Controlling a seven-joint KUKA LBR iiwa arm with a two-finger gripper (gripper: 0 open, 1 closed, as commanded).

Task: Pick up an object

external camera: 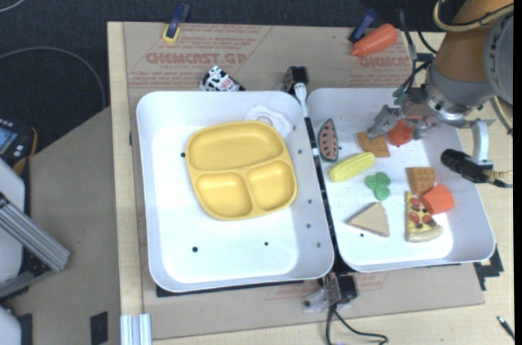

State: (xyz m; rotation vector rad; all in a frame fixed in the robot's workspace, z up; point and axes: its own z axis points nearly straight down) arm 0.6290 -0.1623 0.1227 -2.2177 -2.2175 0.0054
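**Gripper low over a red piece in the right bin**

The gripper (pixel 397 121) sits low in the upper part of the right bin (pixel 477 241), its grey metal fingers reaching down at a small red piece (pixel 401 134). The red piece lies right at the fingertips, but whether it is actually pinched between them cannot be told, nor how far apart the fingers stand. Just beside it to the left lies an orange cracker-like piece (pixel 374 145).

Both bins are shallow, smooth, white plastic with rounded corners, side by side on the counter (pixel 122 172), which is covered by brown printed cardboard. The left bin (pixel 163 245) holds one glossy yellow plate (pixel 240 170), rounded and split into three compartments.

The right bin holds small toy foods, one of each:
- a watermelon slice (pixel 327 139), red with dark seeds and a green rind
- a yellow corn cob (pixel 351 166), ribbed
- a green leafy piece (pixel 378 186)
- a tan triangular wedge (pixel 371 220)
- a pizza slice (pixel 421 218) with red toppings
- a brown waffle-textured square (pixel 420 178)
- an orange-red block (pixel 439 198)
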